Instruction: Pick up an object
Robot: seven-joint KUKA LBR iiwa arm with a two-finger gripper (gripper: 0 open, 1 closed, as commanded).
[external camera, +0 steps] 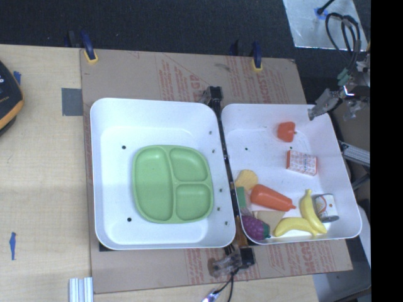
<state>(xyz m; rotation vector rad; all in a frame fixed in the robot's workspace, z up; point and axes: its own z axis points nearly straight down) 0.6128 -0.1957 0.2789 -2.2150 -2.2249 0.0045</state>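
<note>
The right bin (327, 137) holds several toy items. A small red-orange piece (286, 131) lies near its back, with a pink packet (301, 162) just in front of it. An orange carrot (271, 198), a yellow piece (247, 179), a banana (305, 220), a small can (325, 207) and purple grapes (255, 227) crowd the front. My gripper (320, 107) hovers at the bin's back right corner, right of the red-orange piece and apart from every item.
The left bin (113, 137) carries a green divided plate (173, 183). Both bins rest on cardboard (164, 74) clamped at the back edge. A yellow-black device (7, 99) sits at the far left. Cables (343, 30) hang at the back right.
</note>
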